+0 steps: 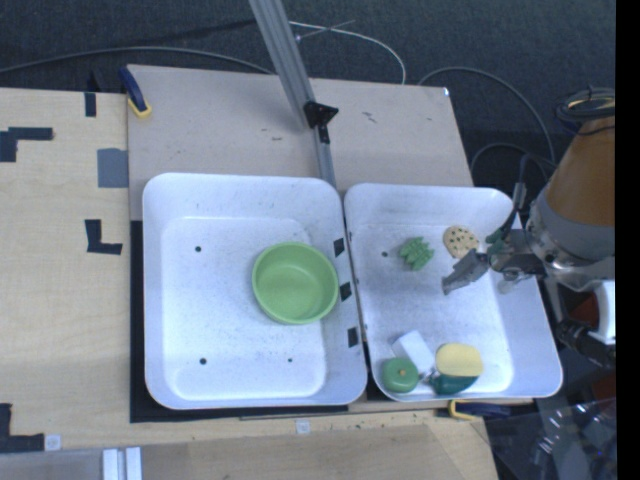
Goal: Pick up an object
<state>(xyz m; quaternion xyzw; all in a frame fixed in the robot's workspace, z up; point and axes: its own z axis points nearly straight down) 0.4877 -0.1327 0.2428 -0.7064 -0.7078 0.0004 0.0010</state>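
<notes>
Nearest, we note wooden bench (60,298) boards. Left bin (180,368) holds a green bowl (294,283); right bin (530,368) holds toys. Gripper (462,274) hangs beside a cookie (459,238), jaws' state unclear. Beyond, cables (350,38) cross dark carpet (450,8).
</notes>
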